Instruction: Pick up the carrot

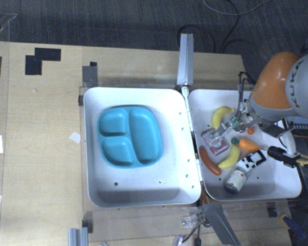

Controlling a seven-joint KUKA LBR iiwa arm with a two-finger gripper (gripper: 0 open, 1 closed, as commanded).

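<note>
My tool (235,123) hangs low over the right bin (290,188), in among the clutter there, and from this slant I cannot tell how it is set. The carrot (248,145) lies just near of it and a little right, an orange stub with its green end pointing left, hard against a banana (230,158). To do this well I judge I should shift a touch nearward, centre over the orange body and line up across its narrow width, so the banana is not pinched along with it. Crowding is the risk: a pink packet (216,141) sits left of the tool, a second banana (221,116) on the far side, a red sausage (210,162) to the near left, a small can (235,181) nearest the bin's front. The left bin (108,191) carries a blue divided tray (129,136), its three compartments bare. Both bins rest on the table (36,152).
</note>
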